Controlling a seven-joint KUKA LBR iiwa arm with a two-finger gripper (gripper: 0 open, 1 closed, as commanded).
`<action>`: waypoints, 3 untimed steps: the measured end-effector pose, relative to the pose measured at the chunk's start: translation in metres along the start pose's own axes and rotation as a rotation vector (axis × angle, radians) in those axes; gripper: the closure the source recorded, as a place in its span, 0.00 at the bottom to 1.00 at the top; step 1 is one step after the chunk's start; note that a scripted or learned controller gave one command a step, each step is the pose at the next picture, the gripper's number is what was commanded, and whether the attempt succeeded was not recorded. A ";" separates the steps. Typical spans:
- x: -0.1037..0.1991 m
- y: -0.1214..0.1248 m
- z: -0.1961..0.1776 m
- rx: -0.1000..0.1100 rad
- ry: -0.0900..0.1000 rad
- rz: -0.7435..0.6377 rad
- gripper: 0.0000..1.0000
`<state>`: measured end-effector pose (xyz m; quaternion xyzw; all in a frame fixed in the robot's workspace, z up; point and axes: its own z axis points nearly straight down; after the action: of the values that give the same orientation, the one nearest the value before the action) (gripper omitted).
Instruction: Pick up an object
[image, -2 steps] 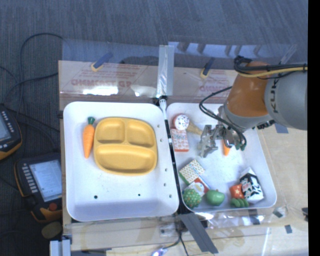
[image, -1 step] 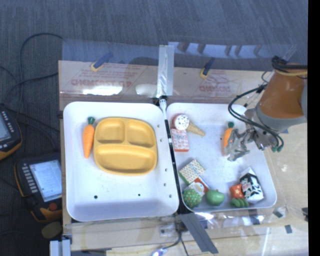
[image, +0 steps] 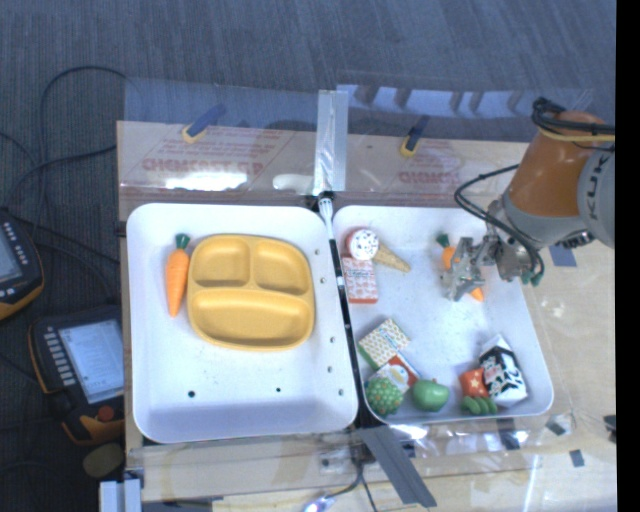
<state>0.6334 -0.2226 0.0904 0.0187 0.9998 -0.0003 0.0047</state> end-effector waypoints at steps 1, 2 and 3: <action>0.000 0.000 0.002 0.001 -0.002 0.000 0.00; -0.002 0.000 -0.010 0.003 -0.007 0.000 1.00; -0.002 0.000 -0.010 0.003 -0.007 0.000 0.00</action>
<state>0.6351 -0.2225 0.1007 0.0186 0.9998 -0.0021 0.0082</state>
